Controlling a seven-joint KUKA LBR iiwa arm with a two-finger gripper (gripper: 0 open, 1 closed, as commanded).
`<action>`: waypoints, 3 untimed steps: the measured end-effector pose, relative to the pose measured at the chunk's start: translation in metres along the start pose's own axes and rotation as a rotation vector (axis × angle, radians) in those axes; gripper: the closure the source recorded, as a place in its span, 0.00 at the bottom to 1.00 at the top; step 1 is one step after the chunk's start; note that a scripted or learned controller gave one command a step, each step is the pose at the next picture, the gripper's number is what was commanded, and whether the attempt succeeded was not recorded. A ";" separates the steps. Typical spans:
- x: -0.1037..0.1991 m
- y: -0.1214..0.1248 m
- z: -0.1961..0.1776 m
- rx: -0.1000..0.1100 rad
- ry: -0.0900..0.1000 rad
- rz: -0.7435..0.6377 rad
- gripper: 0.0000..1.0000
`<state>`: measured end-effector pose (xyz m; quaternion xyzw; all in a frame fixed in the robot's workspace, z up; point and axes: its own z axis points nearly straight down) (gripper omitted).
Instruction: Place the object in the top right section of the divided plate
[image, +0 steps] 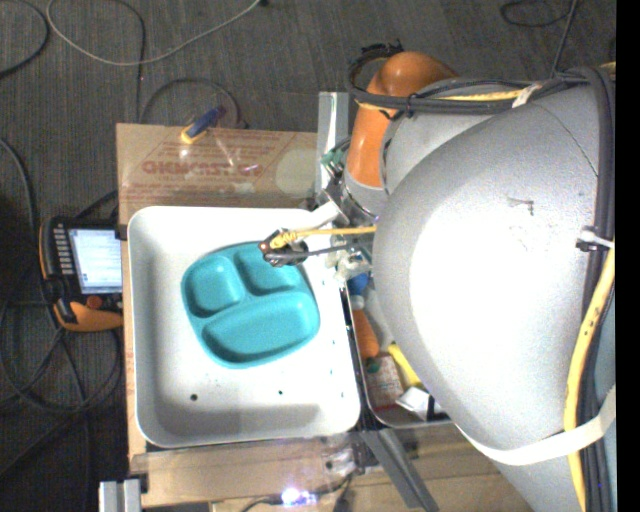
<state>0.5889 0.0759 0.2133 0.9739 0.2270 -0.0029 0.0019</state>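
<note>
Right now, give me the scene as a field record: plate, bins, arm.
plate: teal, three sections, lying in left bin
left bin: white, holds the plate
right bin: mostly hidden under arm; orange item at its left edge
arm: over right bin, wrist end near plate's upper right edge

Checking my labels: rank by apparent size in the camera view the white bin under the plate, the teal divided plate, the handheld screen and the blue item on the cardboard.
1. white bin
2. teal divided plate
3. handheld screen
4. blue item
All gaps are plain.
</note>
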 end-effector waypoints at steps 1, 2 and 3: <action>-0.021 -0.105 0.003 0.003 -0.001 0.019 1.00; -0.049 -0.040 0.011 0.000 -0.001 -0.029 1.00; -0.050 -0.100 0.119 -0.002 0.029 0.033 1.00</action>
